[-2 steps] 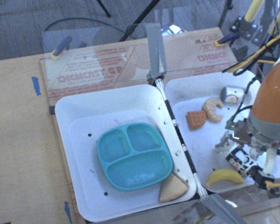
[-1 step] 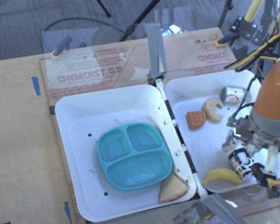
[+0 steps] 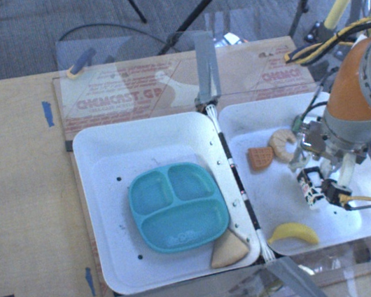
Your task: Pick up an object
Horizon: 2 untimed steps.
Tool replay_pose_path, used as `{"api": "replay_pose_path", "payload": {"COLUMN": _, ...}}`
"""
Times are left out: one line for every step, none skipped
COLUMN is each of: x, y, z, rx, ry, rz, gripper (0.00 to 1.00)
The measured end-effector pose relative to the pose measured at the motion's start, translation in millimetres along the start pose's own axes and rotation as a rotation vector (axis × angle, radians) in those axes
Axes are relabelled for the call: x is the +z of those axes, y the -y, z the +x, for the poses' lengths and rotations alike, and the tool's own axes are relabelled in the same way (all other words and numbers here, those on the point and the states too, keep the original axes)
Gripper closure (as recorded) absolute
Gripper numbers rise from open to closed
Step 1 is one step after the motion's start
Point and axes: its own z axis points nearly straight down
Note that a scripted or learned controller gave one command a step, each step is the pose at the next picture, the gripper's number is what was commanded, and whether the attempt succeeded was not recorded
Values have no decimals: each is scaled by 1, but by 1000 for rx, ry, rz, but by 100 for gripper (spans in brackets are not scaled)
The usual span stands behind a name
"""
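Observation:
In the right bin (image 3: 368, 218), a brown waffle-shaped piece (image 3: 260, 158) lies beside a pale round bun-like piece (image 3: 283, 144) at the upper left. A yellow banana (image 3: 293, 233) rests near the bin's front edge. My gripper (image 3: 313, 189) hangs low over the middle of this bin, just right of the waffle piece and above the banana, and its tip looks black and white. I cannot make out any object held in it. The grey arm with its orange band (image 3: 346, 91) comes in from the right.
The left bin (image 3: 94, 153) holds a teal divided plate (image 3: 178, 206). A tan wedge-shaped piece (image 3: 228, 251) lies at the plate's lower right corner. A ridge (image 3: 231, 172) separates the two bins. Yellow and black cables (image 3: 323, 42) run along the arm.

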Motion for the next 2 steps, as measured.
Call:
{"api": "replay_pose_path", "payload": {"x": 0, "y": 0, "z": 0, "rx": 0, "ry": 0, "rz": 0, "gripper": 0}}
{"api": "replay_pose_path", "payload": {"x": 22, "y": -84, "z": 64, "rx": -25, "ry": 0, "rz": -1, "gripper": 0}}
